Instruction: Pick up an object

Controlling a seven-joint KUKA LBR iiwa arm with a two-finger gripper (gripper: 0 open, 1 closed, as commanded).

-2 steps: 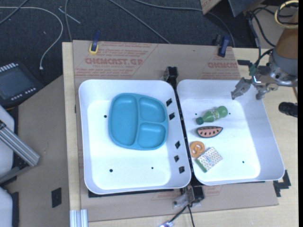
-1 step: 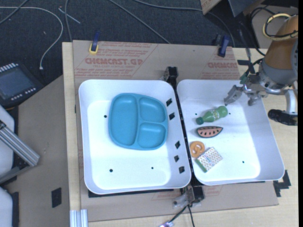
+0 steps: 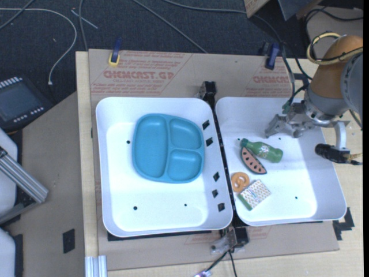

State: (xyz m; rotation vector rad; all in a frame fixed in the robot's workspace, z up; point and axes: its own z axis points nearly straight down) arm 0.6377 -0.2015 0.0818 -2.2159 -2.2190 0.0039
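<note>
Frankly, my gripper is hard to read: metal fingers blur together over the right white bin, so I cannot tell their state. Nothing sits between them. The green plastic bottle lies at about seven o'clock from it, near, with the slice-shaped watermelon toy just beside.

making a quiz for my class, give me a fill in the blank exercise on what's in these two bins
1. The divided plate in the left bin is ____ in colour.
2. The green bottle lies in the ____ bin.
3. The gripper hangs over the ____ bin.
4. The pretzel lies right beside the patterned ____.

Missing words: blue; right; right; packet
</note>
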